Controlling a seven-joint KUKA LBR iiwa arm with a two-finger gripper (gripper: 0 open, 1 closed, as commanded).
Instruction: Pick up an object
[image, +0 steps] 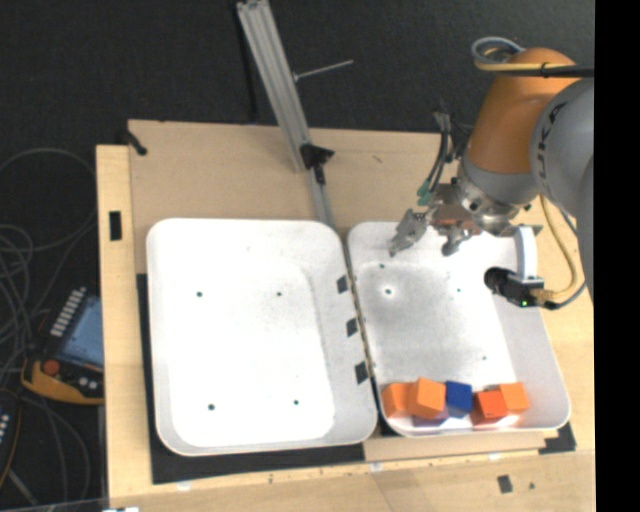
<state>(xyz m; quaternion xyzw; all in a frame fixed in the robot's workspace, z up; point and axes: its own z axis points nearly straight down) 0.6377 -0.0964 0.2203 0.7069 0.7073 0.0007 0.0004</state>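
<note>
Black flooring surrounds your bench, where the gripper, apparently spread open and holding nothing, hangs over the right bin's far end, well apart from the unpicked blocks along its near edge.

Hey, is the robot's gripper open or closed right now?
Open: the gripper hangs over the right bin, its two fingers spread apart with nothing between them.

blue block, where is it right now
The blue block lies in the right bin, against its near wall, wedged between orange blocks on its left and on its right, far from the gripper.
</note>
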